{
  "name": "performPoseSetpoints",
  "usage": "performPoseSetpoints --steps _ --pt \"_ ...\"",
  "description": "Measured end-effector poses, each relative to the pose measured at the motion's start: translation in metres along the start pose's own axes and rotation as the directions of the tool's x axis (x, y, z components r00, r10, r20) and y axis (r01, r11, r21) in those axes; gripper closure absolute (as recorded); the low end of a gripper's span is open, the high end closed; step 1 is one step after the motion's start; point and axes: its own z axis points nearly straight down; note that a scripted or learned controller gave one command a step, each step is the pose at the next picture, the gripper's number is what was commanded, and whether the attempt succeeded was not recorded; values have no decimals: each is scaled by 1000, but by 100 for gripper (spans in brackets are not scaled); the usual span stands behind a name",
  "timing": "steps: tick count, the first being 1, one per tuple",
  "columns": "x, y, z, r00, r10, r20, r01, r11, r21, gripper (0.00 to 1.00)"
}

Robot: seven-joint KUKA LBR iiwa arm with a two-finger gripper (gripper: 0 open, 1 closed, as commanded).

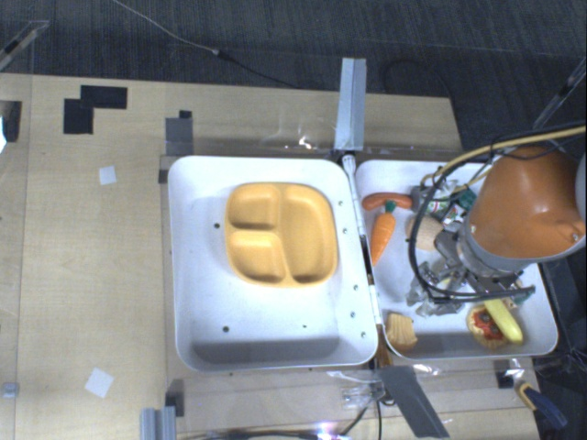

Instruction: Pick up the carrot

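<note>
One small orange carrot (pixel 382 234), green-topped, touching a red-orange sausage (pixel 389 200): risk of grabbing the wrong one. Gripper (pixel 456 278) finger state: cannot tell.

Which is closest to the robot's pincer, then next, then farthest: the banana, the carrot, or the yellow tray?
Measured from the pincer in the camera view:
1. Banana, just right of it in the right bin.
2. Carrot, up and left, by the divider.
3. Yellow tray, far left in the left bin.
</note>
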Motion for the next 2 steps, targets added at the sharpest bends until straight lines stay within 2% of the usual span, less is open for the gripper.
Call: performPoseSetpoints --steps 1,2 --pt "-10 -12 30 978 -210 1 210 978 1 100" --pt "-10 -12 30 978 -210 1 210 978 1 0"
